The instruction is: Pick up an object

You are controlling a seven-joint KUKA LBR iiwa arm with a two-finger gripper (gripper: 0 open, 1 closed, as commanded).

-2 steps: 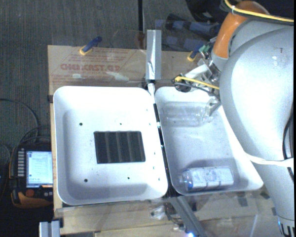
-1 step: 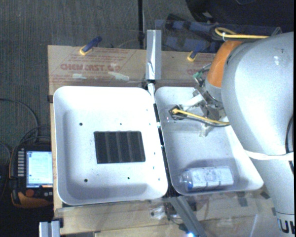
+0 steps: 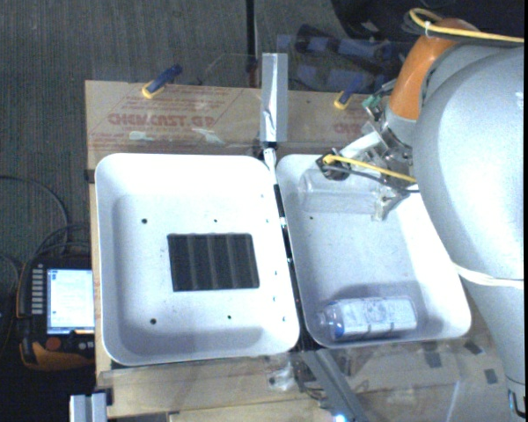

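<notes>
Lying: a clear plastic bottle (image 3: 370, 316) is seen flat against the near wall of the right bin (image 3: 440, 253), toward its near left corner.
Long axis: it is set along that near wall, cap end toward the left bin (image 3: 114, 236).
Pincer: the gripper (image 3: 383, 178) is seen at the far edge of the right bin; whether it is open or closed cannot be told, and nothing is seen held.
Relation: the bottle lies well apart from the gripper, across the bin toward the near wall.
Materials: the bottle is transparent and rounded, and is judged slippery; the bins are smooth white plastic.
Other: a dark ribbed rectangular panel (image 3: 213, 261) is seen at the middle of the left bin.
</notes>
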